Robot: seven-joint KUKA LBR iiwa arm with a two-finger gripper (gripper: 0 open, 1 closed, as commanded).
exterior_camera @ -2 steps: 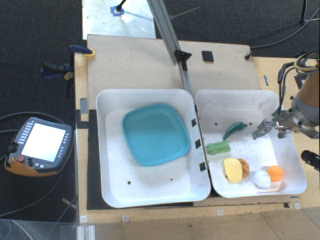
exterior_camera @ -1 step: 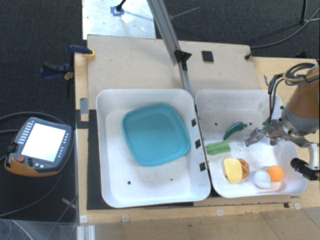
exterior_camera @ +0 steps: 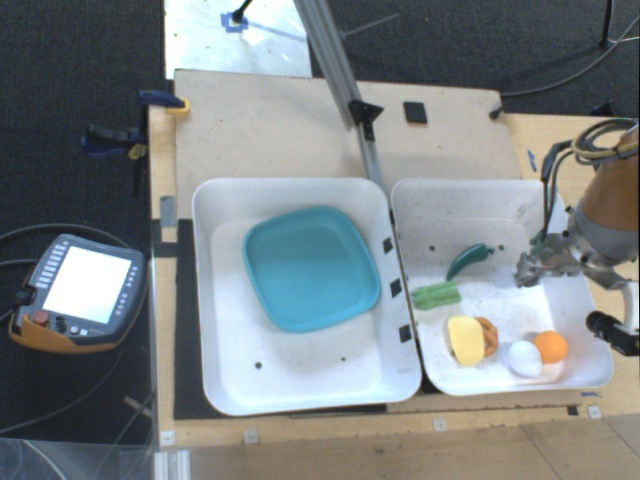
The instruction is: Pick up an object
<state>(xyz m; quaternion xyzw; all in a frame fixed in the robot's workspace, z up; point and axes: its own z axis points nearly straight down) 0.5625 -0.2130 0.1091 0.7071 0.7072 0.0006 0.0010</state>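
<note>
The right bin (exterior_camera: 500, 203) holds several small things. A dark green pepper-shaped piece (exterior_camera: 468, 259) lies near its middle, and a light green block (exterior_camera: 436, 295) lies below it. Toward the front sit a yellow piece (exterior_camera: 464, 339), a brown piece (exterior_camera: 488, 335) touching it, a white egg (exterior_camera: 524, 358) and an orange ball (exterior_camera: 550, 346). My gripper (exterior_camera: 533, 267) hangs low over the right side of this bin, right of the dark green piece and above the egg and ball. Nothing is visibly held in it.
The left bin (exterior_camera: 225, 368) holds a teal square plate (exterior_camera: 311, 266). A slanted metal pole (exterior_camera: 335, 58) crosses the back of the bench. A teach pendant (exterior_camera: 78, 290) lies on the floor at the left. Cables loop by the arm at the right.
</note>
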